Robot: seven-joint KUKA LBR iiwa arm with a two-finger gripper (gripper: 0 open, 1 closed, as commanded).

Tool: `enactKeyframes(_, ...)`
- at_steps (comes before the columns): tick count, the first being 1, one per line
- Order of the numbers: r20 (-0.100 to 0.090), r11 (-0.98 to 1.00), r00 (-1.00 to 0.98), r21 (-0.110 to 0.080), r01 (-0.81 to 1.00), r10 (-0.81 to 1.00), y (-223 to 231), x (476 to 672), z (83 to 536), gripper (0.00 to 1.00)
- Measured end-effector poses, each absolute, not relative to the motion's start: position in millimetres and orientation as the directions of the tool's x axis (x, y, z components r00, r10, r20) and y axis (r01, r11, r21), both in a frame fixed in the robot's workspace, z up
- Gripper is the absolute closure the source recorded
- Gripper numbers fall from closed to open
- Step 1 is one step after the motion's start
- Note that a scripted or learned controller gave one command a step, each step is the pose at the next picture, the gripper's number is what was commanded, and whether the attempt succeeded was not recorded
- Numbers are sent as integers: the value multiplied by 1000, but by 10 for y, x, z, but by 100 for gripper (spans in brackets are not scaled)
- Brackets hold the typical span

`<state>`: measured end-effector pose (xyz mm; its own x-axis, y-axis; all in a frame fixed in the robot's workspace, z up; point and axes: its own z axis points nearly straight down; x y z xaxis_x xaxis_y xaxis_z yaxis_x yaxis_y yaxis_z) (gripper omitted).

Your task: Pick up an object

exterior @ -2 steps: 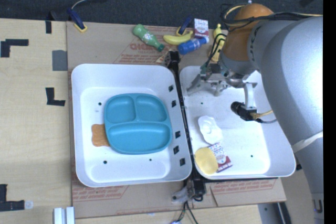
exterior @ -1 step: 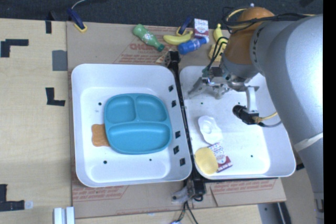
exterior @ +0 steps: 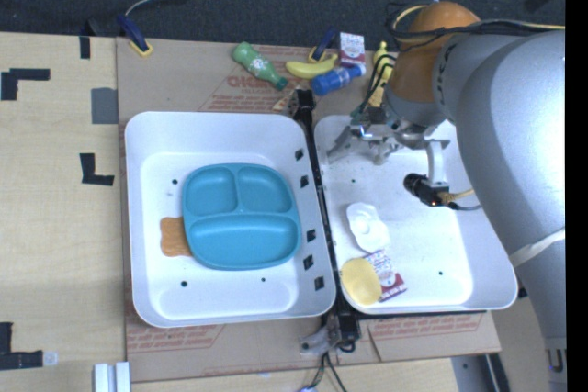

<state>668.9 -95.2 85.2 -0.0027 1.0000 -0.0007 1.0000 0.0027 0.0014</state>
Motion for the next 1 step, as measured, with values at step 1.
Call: enactKeyframes(1,-2,1,-1,2,1000,1000,-945,6433,857,0)
